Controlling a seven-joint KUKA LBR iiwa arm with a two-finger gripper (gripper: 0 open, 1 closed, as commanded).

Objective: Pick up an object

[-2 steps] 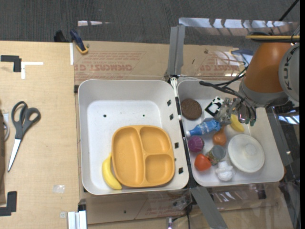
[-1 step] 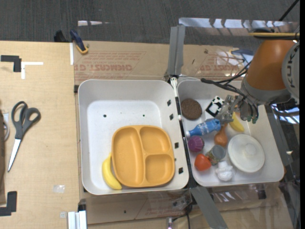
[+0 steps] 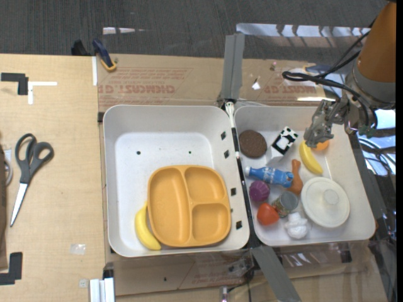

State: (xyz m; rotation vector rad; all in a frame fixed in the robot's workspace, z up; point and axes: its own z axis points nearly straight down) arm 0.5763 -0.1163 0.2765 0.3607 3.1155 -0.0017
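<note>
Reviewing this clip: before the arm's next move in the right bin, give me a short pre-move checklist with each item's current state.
1. Gripper positioned over the right bin: ok, it hangs near the bin's far right part.
2. A target lies close under it: ok, the small yellow banana and an orange piece sit right beside the fingertips.
3. Nothing already between the fingers: cannot tell, the fingers are too small and blurred.
4. Target free of neighbours: not ok, the banana lies close to the orange piece and the white round lid.
5. Cables clear of the bin: ok, they loop above the bin's far edge.
</note>
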